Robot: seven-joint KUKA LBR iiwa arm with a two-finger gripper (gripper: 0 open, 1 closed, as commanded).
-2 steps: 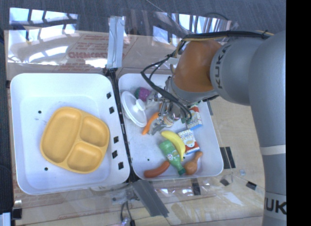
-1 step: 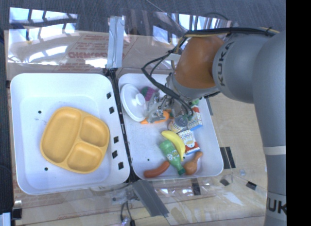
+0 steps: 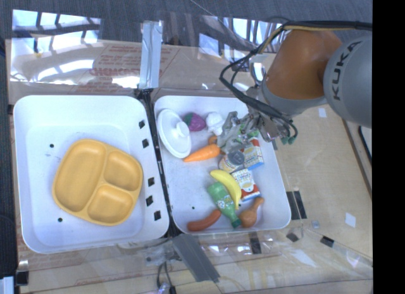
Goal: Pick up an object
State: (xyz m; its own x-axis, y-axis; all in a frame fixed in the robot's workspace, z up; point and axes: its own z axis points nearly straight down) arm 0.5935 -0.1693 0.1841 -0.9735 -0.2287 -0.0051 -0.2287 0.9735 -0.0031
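My gripper (image 3: 235, 142) hangs low in the right bin (image 3: 183, 207), over its upper middle, among the toy foods. Right under it lie a small round can (image 3: 235, 158) and a carton (image 3: 253, 153). An orange carrot (image 3: 202, 154) lies just to its left. Below are a yellow banana (image 3: 226, 184), a green bottle (image 3: 221, 199), a second carton (image 3: 245, 182), a sausage (image 3: 204, 222) and a brown drumstick (image 3: 250, 213). A white lid (image 3: 173, 133), a purple piece (image 3: 197, 122) and a white piece (image 3: 215, 121) sit at the bin's top.
The left bin (image 3: 38, 122) bears a yellow divided plate (image 3: 96, 181). A dark divider with clips (image 3: 155, 160) separates the two bins. The arm's orange band (image 3: 304, 65) and cables overhang the right bin's upper right corner.
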